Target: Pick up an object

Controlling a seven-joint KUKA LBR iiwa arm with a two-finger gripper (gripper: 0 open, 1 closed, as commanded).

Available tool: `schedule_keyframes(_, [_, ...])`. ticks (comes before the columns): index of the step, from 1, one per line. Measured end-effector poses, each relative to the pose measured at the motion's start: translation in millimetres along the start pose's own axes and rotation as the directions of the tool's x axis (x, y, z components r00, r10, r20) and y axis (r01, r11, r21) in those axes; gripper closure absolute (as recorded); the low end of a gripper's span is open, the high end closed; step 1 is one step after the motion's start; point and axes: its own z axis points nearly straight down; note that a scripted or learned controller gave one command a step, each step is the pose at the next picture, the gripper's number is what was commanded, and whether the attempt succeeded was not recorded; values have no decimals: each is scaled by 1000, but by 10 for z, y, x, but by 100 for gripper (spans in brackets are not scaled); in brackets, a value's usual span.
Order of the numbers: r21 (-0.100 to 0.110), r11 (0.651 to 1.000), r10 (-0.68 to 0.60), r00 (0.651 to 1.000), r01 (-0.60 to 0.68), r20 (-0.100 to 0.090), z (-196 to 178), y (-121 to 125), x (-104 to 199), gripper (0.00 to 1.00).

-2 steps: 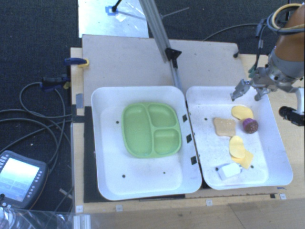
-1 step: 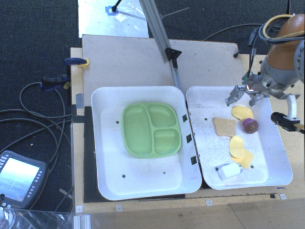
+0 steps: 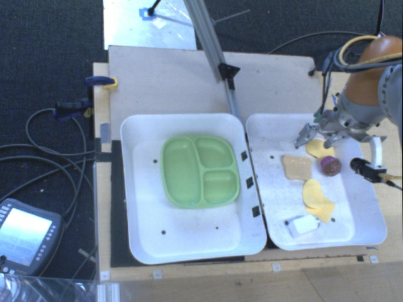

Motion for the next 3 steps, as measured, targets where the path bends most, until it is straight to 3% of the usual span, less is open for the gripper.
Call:
schedule_keyframes(1, [-8, 1000, -1, 1000, 1, 2, -146, 22, 0, 100])
schedule_keyframes(3, [-11, 1000, -7, 1000, 7, 1, -1269, -59, 102, 100])
